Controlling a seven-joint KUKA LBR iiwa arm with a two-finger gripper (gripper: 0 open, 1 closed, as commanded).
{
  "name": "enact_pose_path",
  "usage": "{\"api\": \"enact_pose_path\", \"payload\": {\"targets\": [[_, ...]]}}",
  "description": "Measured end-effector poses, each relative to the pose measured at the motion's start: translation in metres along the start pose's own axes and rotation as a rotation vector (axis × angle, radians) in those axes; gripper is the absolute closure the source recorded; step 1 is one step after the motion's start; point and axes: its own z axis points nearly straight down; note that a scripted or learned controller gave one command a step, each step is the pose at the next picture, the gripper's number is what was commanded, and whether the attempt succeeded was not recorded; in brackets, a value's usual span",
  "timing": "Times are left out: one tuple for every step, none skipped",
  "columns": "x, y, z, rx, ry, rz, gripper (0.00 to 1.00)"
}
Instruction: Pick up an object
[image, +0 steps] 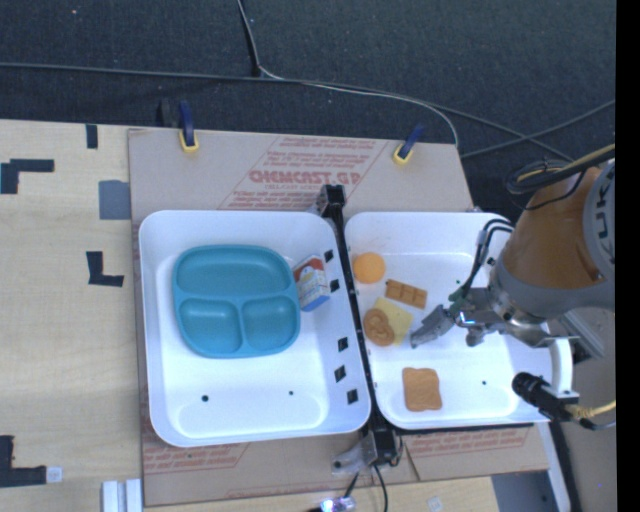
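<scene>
Two clamps (187, 138) pin cardboard (300, 170) bearing blurred, unreadable red print.

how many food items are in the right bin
4, maybe more under the arm. An orange at the upper left, a brown bar right of it, a pastry below them, and a toast piece near the front edge.

This looks like a robotics lab or test bench, though little of the room shows. Two white bins (160, 400) sit on a cardboard sheet (300, 170) clamped by yellow-and-blue clips (187, 130) at upper centre, black cables (300, 80) crossing dark carpet (100, 40) above.
</scene>
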Motion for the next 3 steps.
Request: {"api": "enact_pose_path", "payload": {"targets": [[0.001,0.000,0.061,-0.004,0.000,0.000,0.00],[0.001,0.000,0.086,-0.006,-0.002,0.000,0.00],[0.001,0.000,0.074,-0.009,-0.003,0.000,1.00]]}}
